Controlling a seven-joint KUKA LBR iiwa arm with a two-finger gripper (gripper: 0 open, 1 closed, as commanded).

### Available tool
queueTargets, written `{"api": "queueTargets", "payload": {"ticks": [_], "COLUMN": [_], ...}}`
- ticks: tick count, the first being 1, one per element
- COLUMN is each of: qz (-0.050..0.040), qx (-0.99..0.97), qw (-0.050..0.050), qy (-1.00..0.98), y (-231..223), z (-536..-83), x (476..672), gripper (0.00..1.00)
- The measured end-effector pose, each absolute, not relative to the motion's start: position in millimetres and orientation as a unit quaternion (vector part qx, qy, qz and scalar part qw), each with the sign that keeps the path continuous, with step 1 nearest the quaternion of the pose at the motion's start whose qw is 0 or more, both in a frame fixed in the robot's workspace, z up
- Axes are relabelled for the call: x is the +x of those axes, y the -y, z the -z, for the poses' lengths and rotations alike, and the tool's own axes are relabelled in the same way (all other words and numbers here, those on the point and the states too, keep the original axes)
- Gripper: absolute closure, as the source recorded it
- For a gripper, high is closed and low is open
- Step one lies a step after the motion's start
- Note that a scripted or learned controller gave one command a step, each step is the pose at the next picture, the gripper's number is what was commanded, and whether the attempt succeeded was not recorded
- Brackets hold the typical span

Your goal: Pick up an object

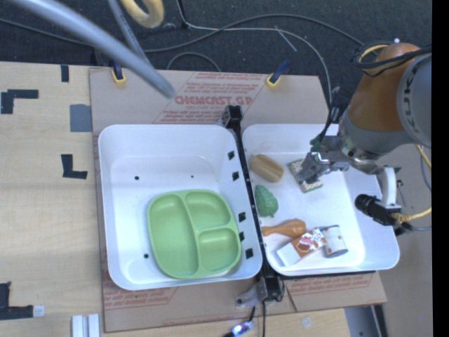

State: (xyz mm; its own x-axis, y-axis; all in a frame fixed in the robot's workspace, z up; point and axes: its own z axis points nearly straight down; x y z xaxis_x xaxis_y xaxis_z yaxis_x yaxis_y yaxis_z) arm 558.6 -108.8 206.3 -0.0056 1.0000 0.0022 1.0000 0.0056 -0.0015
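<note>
Bench: a light wooden surface (42, 209) carries a brown cardboard sheet (210, 97) with red print; two shallow white bins sit on the sheet side by side.
Left bin: the left bin (119, 153) holds one green divided plate (193, 234) with three compartments, lying flat toward the bin's near right corner.
Right bin: the right bin (379, 255) holds several small objects along its left and near sides.
Tan object: a rounded tan block-like piece (266, 168) lies near the far left of the right bin, just beside the divider.
Green object: a small textured green item (266, 201) lies just below the tan piece, against the left wall.
Orange object: an orange drumstick-shaped toy (284, 228) lies across the bin's near left part, below the green item.
Packet and can: a flat white packet with red print (302, 246) touches a small can (335, 241) lying on its side, both near the bin's front wall.
Arm: the grey arm with the orange band (379, 97) reaches in from the right over the right bin.
Gripper: the gripper (311, 174) hangs low over the far middle of the right bin, to the right of the tan piece; whether its jaws are apart or together cannot be told, and no object is seen between them.
Cables: black cables (295, 27) run over the dark floor beyond the bench.
</note>
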Motion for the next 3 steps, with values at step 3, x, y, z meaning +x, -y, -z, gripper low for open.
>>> {"api": "queueTargets", "payload": {"ticks": [3], "qz": [0.0001], "qx": [-0.705], "qw": [0.001], "qy": [0.710], "y": [-64], "z": [-225], "x": [554.1], "gripper": [1.00]}}
